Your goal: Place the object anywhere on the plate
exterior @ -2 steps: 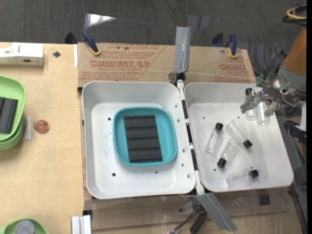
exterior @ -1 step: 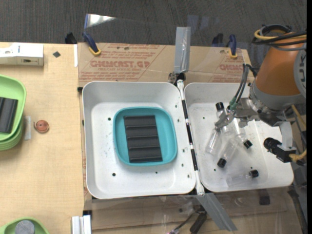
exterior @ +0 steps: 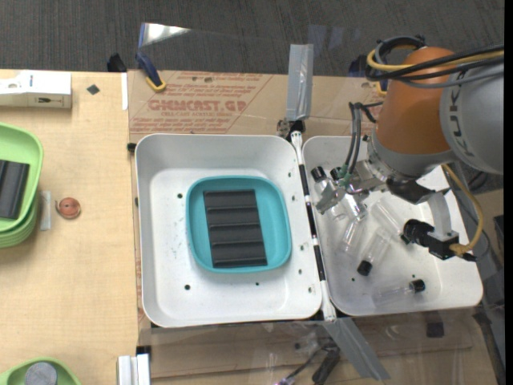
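we see pincer (exterior: 341, 195) over right bin (exterior: 449, 295), grip state: cannot tell | teal plate (exterior: 276, 215) in left bin (exterior: 160, 239), at pincer's 9 o'clock

Teal square plastic plate (exterior: 276, 215): smooth, slight sheen; dark ribbed matt insert (exterior: 235, 228) at its centre. Two shallow white plastic bins, left (exterior: 160, 239) and right (exterior: 449, 287): smooth, glossy. Clear plastic tubes with black caps (exterior: 353, 227) in right bin: transparent, shiny. Pale wooden benchtop (exterior: 72, 295): matt, fine grain. Brown printed cardboard sheet (exterior: 200, 103): dull, papery. Robot arm's orange band (exterior: 417, 103): smooth, satin. Grey floor covering (exterior: 240, 6): rough, carpet-like.
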`<move>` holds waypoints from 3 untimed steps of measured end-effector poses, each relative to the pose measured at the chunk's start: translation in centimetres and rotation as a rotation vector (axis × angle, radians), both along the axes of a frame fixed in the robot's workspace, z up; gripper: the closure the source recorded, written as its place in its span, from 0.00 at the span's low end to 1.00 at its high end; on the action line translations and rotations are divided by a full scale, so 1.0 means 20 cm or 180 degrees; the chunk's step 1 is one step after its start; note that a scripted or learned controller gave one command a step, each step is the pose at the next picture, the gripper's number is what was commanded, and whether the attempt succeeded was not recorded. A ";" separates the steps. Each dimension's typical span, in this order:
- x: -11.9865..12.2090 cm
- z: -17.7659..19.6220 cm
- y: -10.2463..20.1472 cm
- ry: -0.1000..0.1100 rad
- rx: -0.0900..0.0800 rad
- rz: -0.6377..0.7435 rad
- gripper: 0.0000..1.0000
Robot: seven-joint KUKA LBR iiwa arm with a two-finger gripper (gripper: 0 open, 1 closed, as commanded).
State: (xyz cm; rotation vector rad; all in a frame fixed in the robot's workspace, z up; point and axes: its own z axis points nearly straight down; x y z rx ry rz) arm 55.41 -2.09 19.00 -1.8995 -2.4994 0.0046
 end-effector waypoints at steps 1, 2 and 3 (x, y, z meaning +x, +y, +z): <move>-0.28 0.00 0.28 0.0001 0.0002 0.0371 1.00; -0.28 0.00 0.28 0.0000 0.0001 0.0369 0.00; -0.25 0.00 0.59 -0.0003 -0.0002 0.0087 0.00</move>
